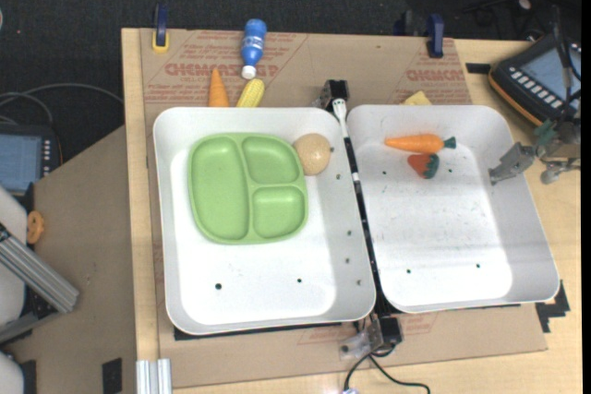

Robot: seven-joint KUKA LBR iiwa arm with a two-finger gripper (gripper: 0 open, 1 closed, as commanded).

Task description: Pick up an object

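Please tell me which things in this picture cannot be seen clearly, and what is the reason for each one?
- Gripper, camera view: small and partly cut off at the right, so open or shut cannot be told.
- Red object: the carrot lies partly over it; its kind is unclear.
- Orange piece and yellow piece behind the left bin: the rim hides their lower ends.
- Bottle: label too small to read.

Your gripper point(510, 163) sits at the right rim of the right bin point(462, 281), low over its edge. You see little of the arm behind it.
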